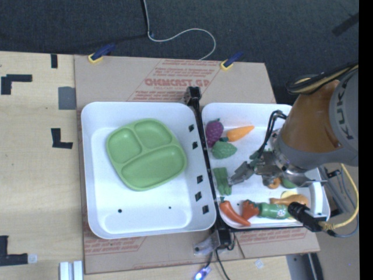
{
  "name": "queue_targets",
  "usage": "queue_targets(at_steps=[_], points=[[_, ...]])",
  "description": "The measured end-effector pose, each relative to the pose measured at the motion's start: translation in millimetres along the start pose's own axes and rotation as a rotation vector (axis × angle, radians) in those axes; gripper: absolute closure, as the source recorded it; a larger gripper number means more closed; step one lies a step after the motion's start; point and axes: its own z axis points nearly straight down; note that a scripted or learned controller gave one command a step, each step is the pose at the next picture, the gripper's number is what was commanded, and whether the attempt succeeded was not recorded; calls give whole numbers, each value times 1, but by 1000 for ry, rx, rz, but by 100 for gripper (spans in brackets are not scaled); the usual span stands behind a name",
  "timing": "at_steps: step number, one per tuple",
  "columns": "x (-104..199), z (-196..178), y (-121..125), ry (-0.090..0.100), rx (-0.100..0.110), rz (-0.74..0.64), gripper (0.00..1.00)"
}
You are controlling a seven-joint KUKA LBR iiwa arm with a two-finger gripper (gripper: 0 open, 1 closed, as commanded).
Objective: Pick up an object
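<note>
The right bin [250, 111] holds several toy foods: purple grapes [214, 131], an orange carrot [240, 133], a green leafy piece [224, 150], a flat green piece [221, 179], a red pepper [231, 213] and a green cucumber [271, 210]. My gripper [245, 167] hangs low over the middle of this bin, pointing left. Its fingers are spread with nothing between them. The lower fingertip [235, 177] is just right of the flat green piece. A small orange piece [272, 183] lies partly under the wrist.
The left bin [99, 209] holds a green divided plate [147, 153]. A black divider [199, 150] runs between the bins. The grey arm with its orange band [312, 121] covers the right bin's right side. A yellow-orange toy [291, 200] lies near the front right corner.
</note>
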Motion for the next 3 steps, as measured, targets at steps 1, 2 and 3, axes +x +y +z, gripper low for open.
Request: queue_targets(at_steps=[1,2,3], points=[[-3,-12,2,-3,-4,2,100],[50,-141,3,-2,-22,-4,100],[77,-104,96,-4,-7,3,100]])
